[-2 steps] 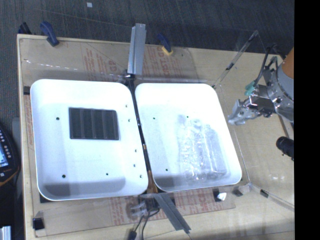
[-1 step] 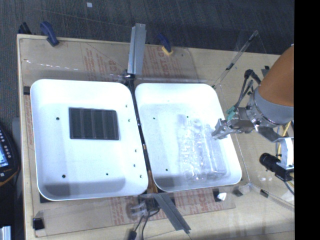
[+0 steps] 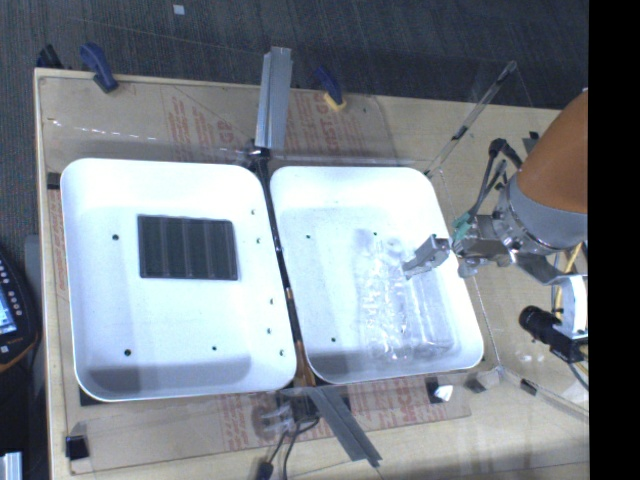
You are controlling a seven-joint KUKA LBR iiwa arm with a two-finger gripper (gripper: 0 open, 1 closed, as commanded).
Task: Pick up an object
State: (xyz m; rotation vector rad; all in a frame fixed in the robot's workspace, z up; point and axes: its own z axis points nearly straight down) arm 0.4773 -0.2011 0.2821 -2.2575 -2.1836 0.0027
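Two shallow white bins are seen side by side on the bench point(image 3: 60, 108). In the left bin point(image 3: 90, 338) a dark ribbed rectangular tray point(image 3: 188, 247) lies flat, toward the upper middle. In the right bin point(image 3: 315, 268) a crumpled clear plastic package point(image 3: 395, 303) is spread along the right half, hard to make out against the white floor. The end effector point(image 3: 430, 251) is positioned over the right bin's right side, just at the package's upper end; whether it is open or closed cannot be told. The grey arm point(image 3: 545, 218) is seen entering from the right.
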